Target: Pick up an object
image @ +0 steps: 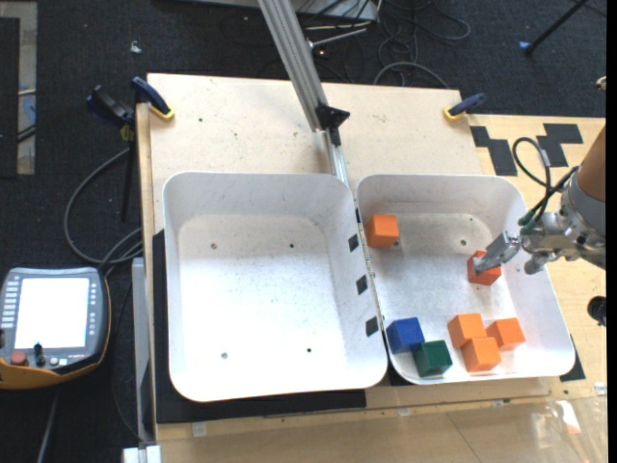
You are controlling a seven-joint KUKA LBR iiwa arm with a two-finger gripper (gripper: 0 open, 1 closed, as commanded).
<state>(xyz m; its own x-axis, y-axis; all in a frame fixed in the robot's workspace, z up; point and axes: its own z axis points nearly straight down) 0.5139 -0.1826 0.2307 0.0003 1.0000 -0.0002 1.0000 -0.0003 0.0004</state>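
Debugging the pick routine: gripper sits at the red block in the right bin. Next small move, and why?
Probably a short straight lift to test the grasp. The gripper sits right on the small red cube-shaped block in the right white bin, well apart from the orange blocks nearer the front. Whether the block is actually clamped can't be seen.

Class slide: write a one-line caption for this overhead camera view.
Gripper at a red block in the right bin, among orange, blue and green blocks.

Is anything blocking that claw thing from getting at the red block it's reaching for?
Nothing visible does. The tool is already right at the red block in the right bin. The other blocks lie apart from it: an orange block further back, the rest nearer the front.
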